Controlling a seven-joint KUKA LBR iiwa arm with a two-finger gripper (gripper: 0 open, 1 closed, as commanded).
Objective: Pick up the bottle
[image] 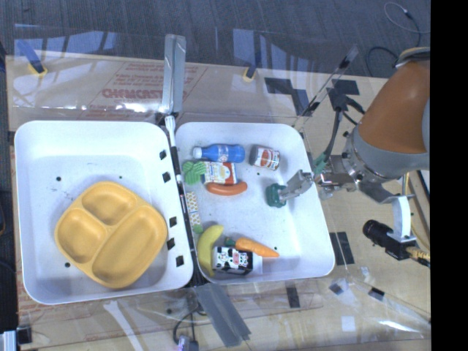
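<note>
Nearest the lens: black-and-white carton (235,260) by carrot (256,247) and banana (208,240), right bin (311,232). Blue bottle (219,153) lying flat near that bin's far wall. Reaching in from right, arm (387,123); pincer (281,192) low beside teal object (275,195), grip state unclear.

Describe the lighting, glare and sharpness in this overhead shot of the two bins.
Camera view: even, soft light, with only faint shadows under the yellow tray and the items in the right bin. Bluish glare streaks lie on the clear sheet behind the bins. The blue bottle is reasonably sharp but its label is unreadable. The pincer looks a little soft.
</note>
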